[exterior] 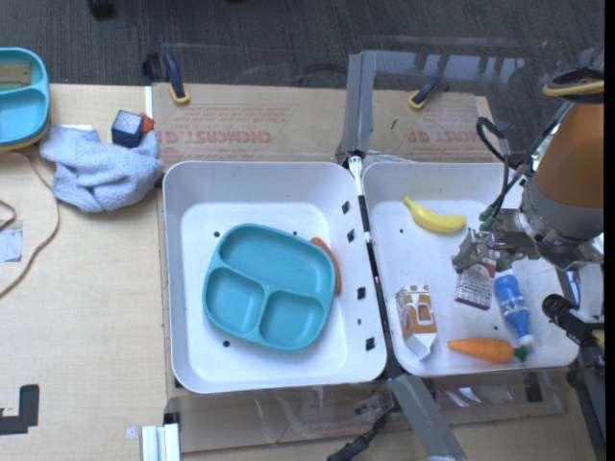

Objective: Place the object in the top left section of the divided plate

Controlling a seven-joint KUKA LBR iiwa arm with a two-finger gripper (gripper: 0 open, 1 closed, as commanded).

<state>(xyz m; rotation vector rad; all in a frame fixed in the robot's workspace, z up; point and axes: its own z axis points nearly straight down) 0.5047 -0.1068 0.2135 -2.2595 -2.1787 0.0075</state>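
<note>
A teal divided plate [269, 286] lies in the left bin [183, 257], all three of its sections bare. An orange object [330, 259] peeks out from behind the plate's right rim. In the right bin [428, 257] lie a banana [434, 217], a small carton [418, 317], a carrot [483, 350] and a blue bottle [512, 307]. My gripper [478, 254] hangs low over the right bin, just above a small red-and-white packet [474, 289] and left of the bottle. Whether it touches the packet is unclear.
A grey cloth [101, 169] and a blue cube [128, 128] lie on the bench left of the bins. A second teal tray [19, 94] sits at the far left edge. Clamps [176, 89] hold the board at the back.
</note>
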